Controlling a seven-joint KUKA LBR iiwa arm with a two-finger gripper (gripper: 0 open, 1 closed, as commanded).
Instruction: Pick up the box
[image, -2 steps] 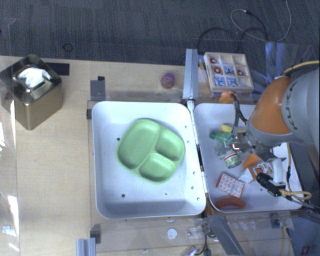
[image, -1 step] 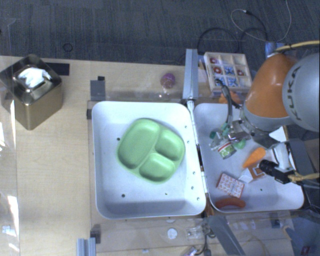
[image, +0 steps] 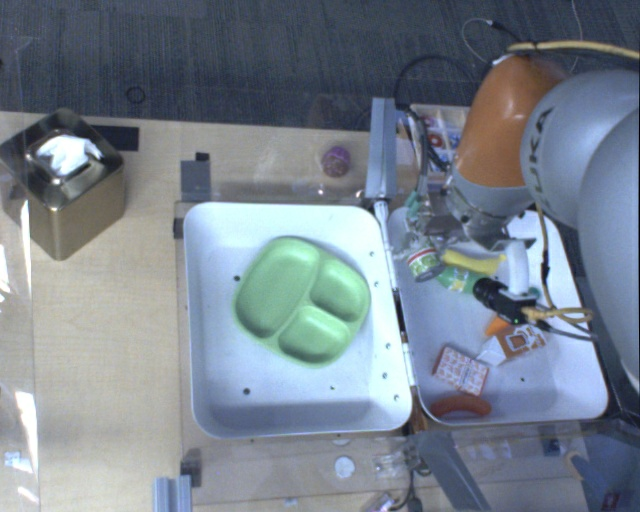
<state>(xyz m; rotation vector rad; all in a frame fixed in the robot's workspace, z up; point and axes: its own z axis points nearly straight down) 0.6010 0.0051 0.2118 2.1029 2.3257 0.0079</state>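
The gripper (image: 432, 228) hangs above the right bin (image: 560, 395); its state cannot be told. The box (image: 460, 369), patterned with no readable writing, lies near that bin's front rim.

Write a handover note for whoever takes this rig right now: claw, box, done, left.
Claw: low over the back left corner of the right bin, among the clutter; nothing seen held.
Box: small patterned carton, lying flat near the front of the right bin, beside an orange piece, apart from the claw.
Left bin: holds a green divided tray.
Done: no pick yet.
Left: move to the box, grasp, lift.
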